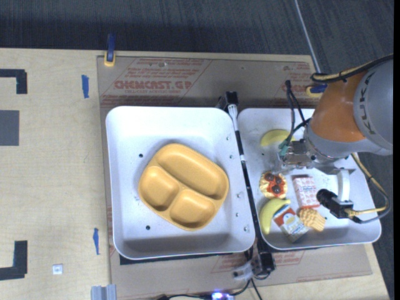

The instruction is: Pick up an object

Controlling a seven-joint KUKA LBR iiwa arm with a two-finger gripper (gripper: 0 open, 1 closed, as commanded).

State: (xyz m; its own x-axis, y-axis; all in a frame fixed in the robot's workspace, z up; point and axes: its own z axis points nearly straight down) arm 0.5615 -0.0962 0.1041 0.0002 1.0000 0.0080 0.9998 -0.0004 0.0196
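Over the right bin (374, 230) the arm (369, 114) reaches in from the right, with its orange band (334, 114) above the wrist. The hand (294, 155) hangs low over the bin's upper middle. Whether the hand is clenched or released I cannot tell, as the wrist hides it.

Just left of the hand, near the bin's top, lies a yellow fruit (274, 137). Below the hand sits a pizza toy (273, 184), with a red-and-white packet (305, 191) just beside it on the right. A banana (269, 212) curves along the bin's left wall, below the pizza toy. Next to the banana, at the bottom of the bin, a small box (289, 224) lies touching a waffle (312, 219). All of these rest on the bin's floor, apart from the hand.

The left bin (125, 130) holds a yellow tray (182, 184) with three sections, set askew near its middle. Both bins stand side by side on the desk (50, 167).
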